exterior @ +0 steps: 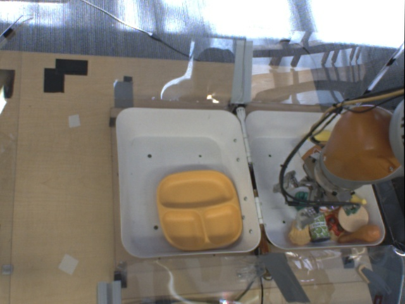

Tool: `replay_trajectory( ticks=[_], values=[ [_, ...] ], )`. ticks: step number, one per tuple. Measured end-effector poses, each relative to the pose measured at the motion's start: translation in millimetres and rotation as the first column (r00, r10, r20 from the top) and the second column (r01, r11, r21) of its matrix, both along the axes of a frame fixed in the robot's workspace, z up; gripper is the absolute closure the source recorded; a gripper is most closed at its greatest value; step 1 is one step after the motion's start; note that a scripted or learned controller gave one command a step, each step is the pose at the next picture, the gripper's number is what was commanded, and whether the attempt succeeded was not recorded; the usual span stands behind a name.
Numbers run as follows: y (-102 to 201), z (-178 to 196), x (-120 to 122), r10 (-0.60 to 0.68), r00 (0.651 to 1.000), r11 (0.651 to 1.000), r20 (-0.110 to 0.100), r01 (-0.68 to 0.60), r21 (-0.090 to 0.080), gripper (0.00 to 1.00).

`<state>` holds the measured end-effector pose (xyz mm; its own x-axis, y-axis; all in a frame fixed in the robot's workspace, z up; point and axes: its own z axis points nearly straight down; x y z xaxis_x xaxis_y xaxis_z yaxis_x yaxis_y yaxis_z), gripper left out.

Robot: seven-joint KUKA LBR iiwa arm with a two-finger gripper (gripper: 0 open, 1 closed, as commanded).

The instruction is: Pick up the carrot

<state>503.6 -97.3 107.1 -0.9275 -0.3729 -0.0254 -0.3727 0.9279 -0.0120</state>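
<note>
Carrot [362, 234]: orange, tapered, lying flat at the near right corner of the right bin [269, 170], long axis roughly along the near wall. Not lifted. Just beside it on the left sit a round pale piece [352, 218], a small green-and-dark can [319, 228] and a yellowish lump [299, 235]; all crowd together in the same corner, some touching.

Hand [304, 198]: hangs low over that cluster, to the left of the carrot, under the orange band [357, 145] of the arm. Cables and wrist body mask it. Whether it is spread or pressed together I cannot tell, and nothing is seen pinched in it.

Step in hand, as I judge it: the approach, grasp not yet made.

To do it well:
- Shift the hand right and toward the near wall, so it centres on the carrot and not on the can.
- Set the pinch across the carrot's short axis, near the thick middle; the taper would likely slip out.
- Come down straight. The near wall and the round piece leave little room on either side, so one side could land on a neighbour and knock it or pick it up instead.
- Lift slowly.

Left bin [133, 170] holds a yellow tray [199, 209], well apart from the work.
</note>
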Motion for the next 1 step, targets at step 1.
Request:
replay_trajectory(
  ticks=[1],
  values=[
    [3.7, 63.0, 2.7, 0.358, 0.933, 0.934, -0.015, -0.358, -0.003, 0.0]
  ],
)
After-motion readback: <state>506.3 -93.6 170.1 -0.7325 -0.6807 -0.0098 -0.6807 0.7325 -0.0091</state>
